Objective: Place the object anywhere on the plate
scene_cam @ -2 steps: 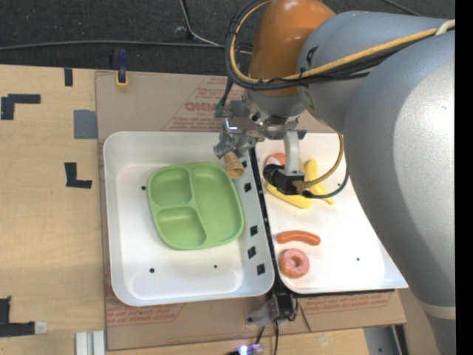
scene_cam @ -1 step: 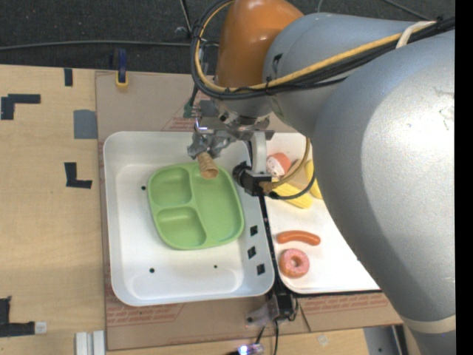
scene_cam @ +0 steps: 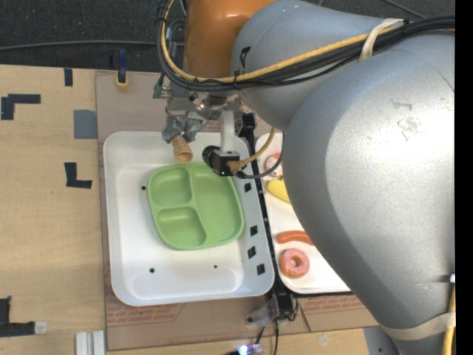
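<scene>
A green plate [scene_cam: 196,207] with three compartments lies in the left white bin [scene_cam: 122,198]. My gripper [scene_cam: 182,135] hangs over the bin's far side, just beyond the plate's far rim. A small tan, cork-like piece [scene_cam: 182,151] sticks out below the fingertips, its upper end pinched between them. Its lower end hovers at the plate's far edge. The big grey arm with its orange band hides much of the right bin.
In the right bin [scene_cam: 314,283] lie a yellow banana-like piece [scene_cam: 278,191], an orange sausage shape [scene_cam: 293,237] and a pink doughnut [scene_cam: 295,262]. The divider wall between the bins [scene_cam: 255,220] runs close along the plate's right side. Bare white floor lies in front of the plate.
</scene>
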`<state>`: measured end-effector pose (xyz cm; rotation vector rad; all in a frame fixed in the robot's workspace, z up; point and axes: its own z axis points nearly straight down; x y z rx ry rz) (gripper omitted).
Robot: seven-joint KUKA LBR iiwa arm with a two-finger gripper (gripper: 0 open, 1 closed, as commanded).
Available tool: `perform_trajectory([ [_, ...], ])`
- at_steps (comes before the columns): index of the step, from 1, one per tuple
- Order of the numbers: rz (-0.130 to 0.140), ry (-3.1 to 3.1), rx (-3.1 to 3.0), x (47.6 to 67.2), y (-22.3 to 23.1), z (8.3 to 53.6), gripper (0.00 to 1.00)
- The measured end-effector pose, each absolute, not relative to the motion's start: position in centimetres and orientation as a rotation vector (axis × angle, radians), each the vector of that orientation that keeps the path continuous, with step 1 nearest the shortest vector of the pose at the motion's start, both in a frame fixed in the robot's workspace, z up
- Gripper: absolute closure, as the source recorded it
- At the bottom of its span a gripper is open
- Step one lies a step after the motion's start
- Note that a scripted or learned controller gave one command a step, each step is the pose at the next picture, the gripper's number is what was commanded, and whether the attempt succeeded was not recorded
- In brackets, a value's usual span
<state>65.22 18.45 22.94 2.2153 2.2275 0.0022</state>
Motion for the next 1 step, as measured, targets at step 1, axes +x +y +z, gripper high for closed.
perform_trajectory([
  [1,-0.004,2.225,2.219,65.12,18.16,22.89,0.0],
])
